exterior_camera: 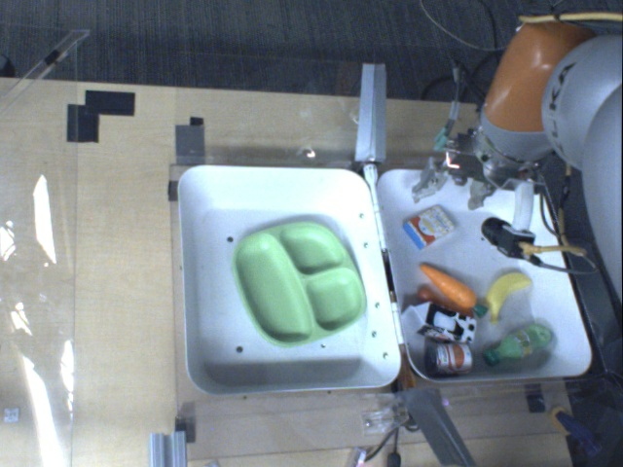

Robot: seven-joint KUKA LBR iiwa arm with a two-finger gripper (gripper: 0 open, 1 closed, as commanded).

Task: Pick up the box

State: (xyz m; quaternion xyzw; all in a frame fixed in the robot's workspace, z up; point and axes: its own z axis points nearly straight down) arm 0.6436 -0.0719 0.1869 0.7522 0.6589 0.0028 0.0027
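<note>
A grey arm point(584, 95) reaches in over the right bin point(469, 253) on the pale desk point(97, 280), its pincer point(453, 189) spread wide and gripping nothing as it hangs above the bin's far end; the box point(430, 226), a small flat carton in white, orange and blue, lies on the bin floor just beside and nearer the camera than the open fingers, apart from them and lying at a slight angle; the spread of the fingers and their place next to the carton suggest an approach lined up for a grasp that is not yet made, the box sitting clear of its neighbours with bare floor around it, which should leave room for the fingers to straddle it; the rest of the load crowds the near end of that bin, seemingly dropped loose rather than arranged: one carrot point(448, 286), one banana point(508, 292), one green bottle point(521, 343) on its side, one can point(451, 358) and one black-and-white toy point(453, 325), six things with the box; the left bin point(209, 261) holds one green divided tray point(300, 282) with three compartments; two bins in all.
</note>
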